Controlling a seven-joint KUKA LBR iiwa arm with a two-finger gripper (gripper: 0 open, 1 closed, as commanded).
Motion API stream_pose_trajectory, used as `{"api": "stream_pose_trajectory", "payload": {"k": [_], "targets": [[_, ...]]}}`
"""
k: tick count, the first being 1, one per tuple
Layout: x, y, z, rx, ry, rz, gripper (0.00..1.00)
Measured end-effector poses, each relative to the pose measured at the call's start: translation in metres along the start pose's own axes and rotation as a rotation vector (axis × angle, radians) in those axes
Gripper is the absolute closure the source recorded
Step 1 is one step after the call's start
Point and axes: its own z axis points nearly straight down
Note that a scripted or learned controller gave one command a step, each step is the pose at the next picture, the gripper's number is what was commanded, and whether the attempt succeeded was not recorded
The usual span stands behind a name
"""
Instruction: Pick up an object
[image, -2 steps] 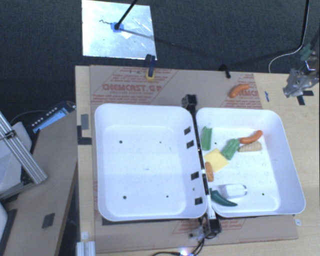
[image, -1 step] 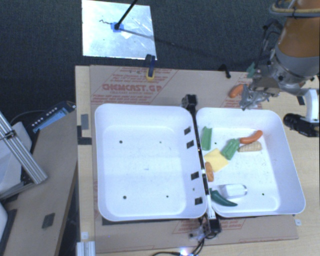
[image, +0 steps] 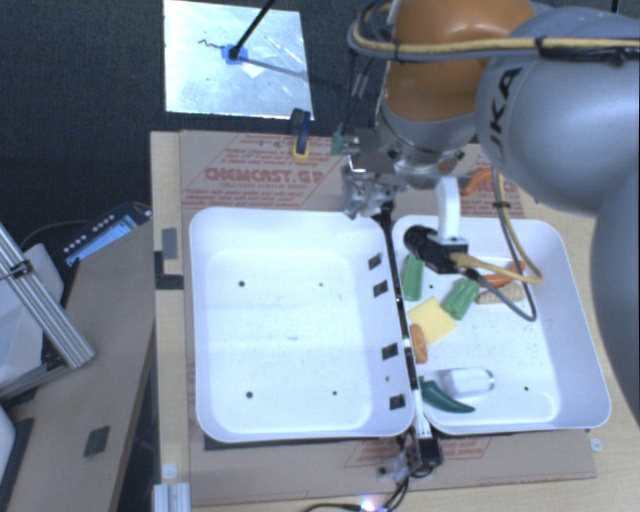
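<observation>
Camera view showed the gripper (image: 366, 200) hovering at the bins' shared far rim, its opening impossible to judge; the yellow block (image: 432, 318) lay in the view's right-hand bin (image: 552, 352), so centring squarely above it before descending seemed wisest.

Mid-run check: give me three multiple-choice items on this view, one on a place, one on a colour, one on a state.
1. The loose objects lie in: A the left bin; B the right bin; C on the bench.
2. The flat square block is: A blue; B yellow; C red.
3. That block is: A lying in the bin; B lifted in the air; C standing on the rim.
Key: B, every piece sits inside that bin; B, its top face is plainly yellow; A, it lies flat, apart from the pincer.
</observation>
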Motion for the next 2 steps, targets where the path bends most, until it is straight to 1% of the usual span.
{"api": "stream_pose_trajectory", "payload": {"k": [1, 2], "targets": [[0.118, -0.010, -0.047, -0.004, -0.001, 0.007, 1.00], [0.087, 0.058, -0.082, -0.007, -0.003, 0.018, 1.00]]}}
